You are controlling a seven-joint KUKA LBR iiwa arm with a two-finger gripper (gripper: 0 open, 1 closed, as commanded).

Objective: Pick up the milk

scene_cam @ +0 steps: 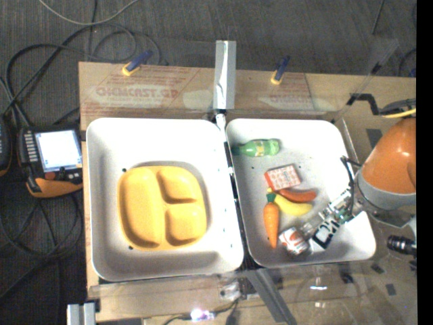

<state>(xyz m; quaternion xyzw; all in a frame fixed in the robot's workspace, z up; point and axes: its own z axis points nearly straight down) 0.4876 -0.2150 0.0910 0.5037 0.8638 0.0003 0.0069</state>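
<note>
The milk point(283, 177) is a small red and white carton lying flat in the middle of the right bin point(342, 147). My gripper point(320, 230) is low in the bin's front right part, below and to the right of the carton and apart from it. Its tip is right beside a small silver and red can point(294, 242) near the bin's front wall. Nothing shows the milk in the gripper.
A green bottle point(257, 147) lies at the back of the right bin. A carrot point(271, 222), a banana point(292, 207) and a red sausage point(298, 196) lie just below the milk. The left bin point(101, 181) holds a yellow divided plate point(164, 205).
</note>
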